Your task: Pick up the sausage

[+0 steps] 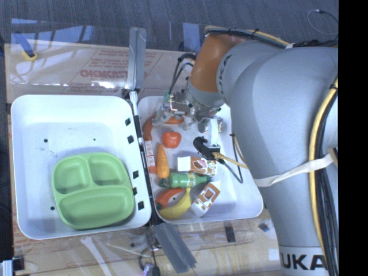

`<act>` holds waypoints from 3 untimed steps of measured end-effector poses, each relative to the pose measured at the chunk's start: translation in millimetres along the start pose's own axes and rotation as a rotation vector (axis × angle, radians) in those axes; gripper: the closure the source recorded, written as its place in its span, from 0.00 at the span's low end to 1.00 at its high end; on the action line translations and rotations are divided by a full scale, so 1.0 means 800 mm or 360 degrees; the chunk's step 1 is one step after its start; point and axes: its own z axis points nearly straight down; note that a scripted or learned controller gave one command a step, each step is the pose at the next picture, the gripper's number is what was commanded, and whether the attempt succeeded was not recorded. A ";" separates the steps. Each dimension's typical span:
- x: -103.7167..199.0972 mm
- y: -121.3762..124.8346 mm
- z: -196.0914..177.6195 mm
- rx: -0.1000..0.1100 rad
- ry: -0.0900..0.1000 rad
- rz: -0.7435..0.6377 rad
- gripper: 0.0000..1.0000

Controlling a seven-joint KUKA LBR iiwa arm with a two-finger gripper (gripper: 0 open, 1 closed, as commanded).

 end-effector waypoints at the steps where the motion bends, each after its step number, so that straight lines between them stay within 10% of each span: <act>1: 0.001 0.001 -0.013 0.0002 0.0002 -0.0008 1.00; 2: 0.001 0.000 -0.013 0.0002 0.0002 -0.0009 0.00; 3: 0.002 0.001 -0.026 0.0003 0.0003 -0.0015 1.00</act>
